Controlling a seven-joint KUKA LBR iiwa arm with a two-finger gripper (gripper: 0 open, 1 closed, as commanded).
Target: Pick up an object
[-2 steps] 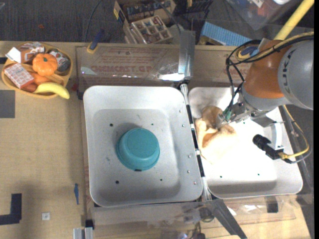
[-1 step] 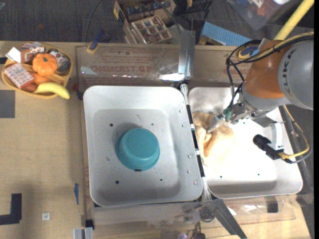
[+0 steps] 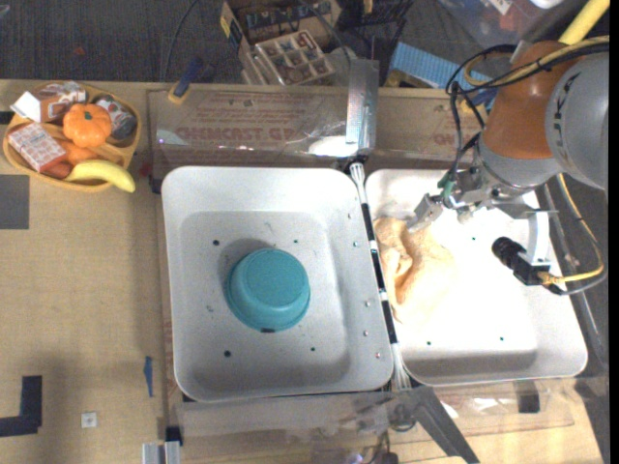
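A soft, floppy, pale tan cloth [image 3: 411, 259] lies crumpled in the right bin [image 3: 503, 356], close to its left wall. The gripper [image 3: 426, 213] hangs just above the cloth's top end. A round teal bowl [image 3: 269, 288] sits upside down in the left bin [image 3: 193, 211].

Fruit basket [image 3: 68, 138] beside the bench
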